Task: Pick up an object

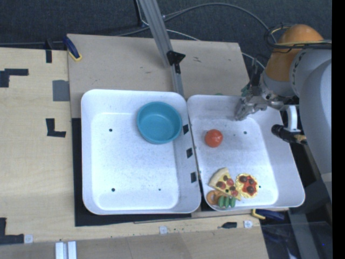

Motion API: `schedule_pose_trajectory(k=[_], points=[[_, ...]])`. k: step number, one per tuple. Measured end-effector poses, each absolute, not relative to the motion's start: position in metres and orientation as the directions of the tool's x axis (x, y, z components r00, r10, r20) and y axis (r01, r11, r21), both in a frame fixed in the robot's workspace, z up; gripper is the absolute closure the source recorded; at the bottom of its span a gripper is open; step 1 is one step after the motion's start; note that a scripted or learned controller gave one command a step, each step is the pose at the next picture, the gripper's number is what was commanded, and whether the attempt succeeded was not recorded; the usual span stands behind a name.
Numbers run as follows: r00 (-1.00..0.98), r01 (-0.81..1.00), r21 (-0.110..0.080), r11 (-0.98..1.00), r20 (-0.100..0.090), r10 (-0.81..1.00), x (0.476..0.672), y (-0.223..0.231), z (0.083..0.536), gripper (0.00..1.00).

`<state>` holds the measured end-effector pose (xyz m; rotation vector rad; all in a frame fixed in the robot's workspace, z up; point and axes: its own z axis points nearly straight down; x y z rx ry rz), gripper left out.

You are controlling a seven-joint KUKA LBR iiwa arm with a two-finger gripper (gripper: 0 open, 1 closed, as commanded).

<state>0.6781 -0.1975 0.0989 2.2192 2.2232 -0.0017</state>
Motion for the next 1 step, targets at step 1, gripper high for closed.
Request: schedule_pose_trajectory(k=[1], points=[[-0.001, 1.000, 0.004, 0.001, -0.001, 1.000, 0.6770, -0.1997, 0.1613, 1.00]])
